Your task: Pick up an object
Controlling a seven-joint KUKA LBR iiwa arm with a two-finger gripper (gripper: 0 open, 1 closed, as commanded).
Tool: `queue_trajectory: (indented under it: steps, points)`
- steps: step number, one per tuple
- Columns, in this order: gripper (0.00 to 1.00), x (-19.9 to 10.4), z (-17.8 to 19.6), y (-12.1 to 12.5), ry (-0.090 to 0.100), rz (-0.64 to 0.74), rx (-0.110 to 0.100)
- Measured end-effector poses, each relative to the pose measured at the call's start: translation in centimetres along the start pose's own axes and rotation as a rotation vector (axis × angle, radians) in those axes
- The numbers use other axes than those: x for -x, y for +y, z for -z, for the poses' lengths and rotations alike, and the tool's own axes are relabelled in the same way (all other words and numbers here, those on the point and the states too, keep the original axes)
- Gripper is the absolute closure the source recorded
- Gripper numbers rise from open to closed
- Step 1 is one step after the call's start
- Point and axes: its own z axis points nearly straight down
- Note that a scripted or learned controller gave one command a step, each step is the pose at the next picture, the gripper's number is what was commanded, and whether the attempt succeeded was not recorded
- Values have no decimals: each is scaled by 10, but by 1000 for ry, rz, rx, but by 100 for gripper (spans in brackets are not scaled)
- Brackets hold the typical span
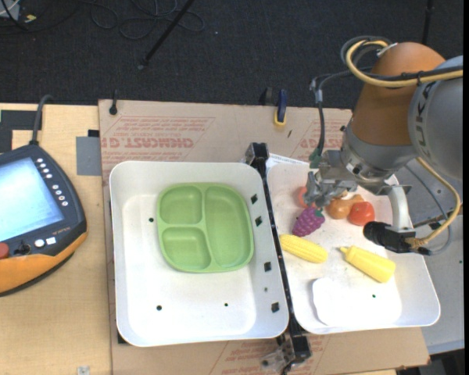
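Gripper (322,196) low over purple grapes (308,222), finger state impossible to tell; grapes' long axis slanting lower-left to upper-right.

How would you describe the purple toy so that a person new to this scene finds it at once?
Look in the right white bin, at its upper part, just below the end effector. The purple grape bunch lies there, above the nearer corn cob. It is the bin's one purple, knobbly piece; its neighbours are yellow, orange or red.
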Motion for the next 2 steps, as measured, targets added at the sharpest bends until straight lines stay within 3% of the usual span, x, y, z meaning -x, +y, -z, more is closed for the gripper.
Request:
queue_trajectory:
  steps: [1,2]
  points:
    - [100,-2,-12,13,-2,1,-3]
    - [100,8,-17,-2,-2,-5,-5]
